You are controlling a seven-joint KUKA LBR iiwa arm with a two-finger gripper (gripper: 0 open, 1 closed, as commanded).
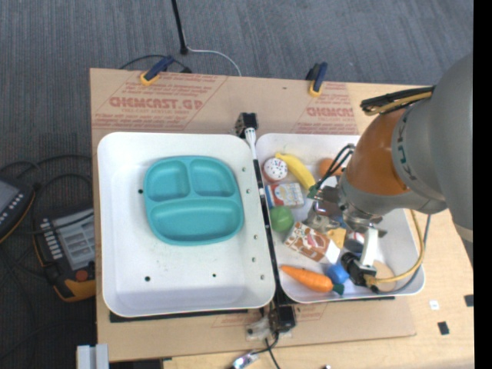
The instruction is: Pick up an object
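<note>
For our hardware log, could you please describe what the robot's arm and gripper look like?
The arm is a thick, rounded grey tube with a broad orange band above the wrist. The gripper is a compact block of silvery metal.

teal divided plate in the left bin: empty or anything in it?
Empty. All three compartments of the teal divided plate show bare teal, with nothing resting in them.
</note>
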